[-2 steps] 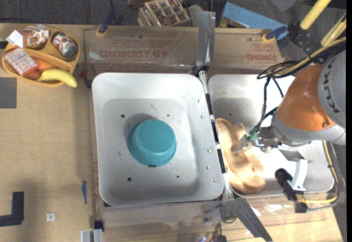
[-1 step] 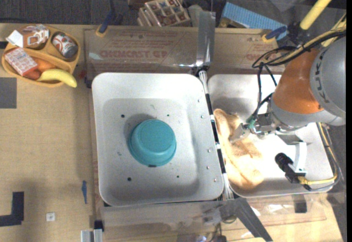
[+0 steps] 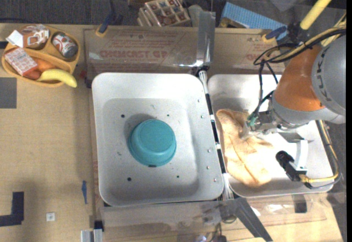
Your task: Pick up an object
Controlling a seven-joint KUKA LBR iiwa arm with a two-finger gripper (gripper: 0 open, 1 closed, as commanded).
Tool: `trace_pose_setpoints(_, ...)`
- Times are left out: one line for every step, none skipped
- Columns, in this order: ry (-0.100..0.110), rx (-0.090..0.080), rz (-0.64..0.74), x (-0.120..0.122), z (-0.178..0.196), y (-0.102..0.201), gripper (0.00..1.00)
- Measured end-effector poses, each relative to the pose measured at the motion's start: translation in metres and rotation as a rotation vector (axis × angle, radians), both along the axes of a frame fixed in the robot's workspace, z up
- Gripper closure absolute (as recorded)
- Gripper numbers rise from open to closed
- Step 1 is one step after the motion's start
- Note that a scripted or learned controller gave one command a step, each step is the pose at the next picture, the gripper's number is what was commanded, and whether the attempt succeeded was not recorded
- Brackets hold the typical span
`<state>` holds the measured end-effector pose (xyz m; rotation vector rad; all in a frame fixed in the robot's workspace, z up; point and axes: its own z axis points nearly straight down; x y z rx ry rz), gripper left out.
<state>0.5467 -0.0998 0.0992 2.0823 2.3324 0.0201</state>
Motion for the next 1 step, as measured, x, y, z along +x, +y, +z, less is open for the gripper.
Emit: trace_pose_setpoints(0.019,-0.003,0.192,0.1095,0.0834,0.0237,1.00)
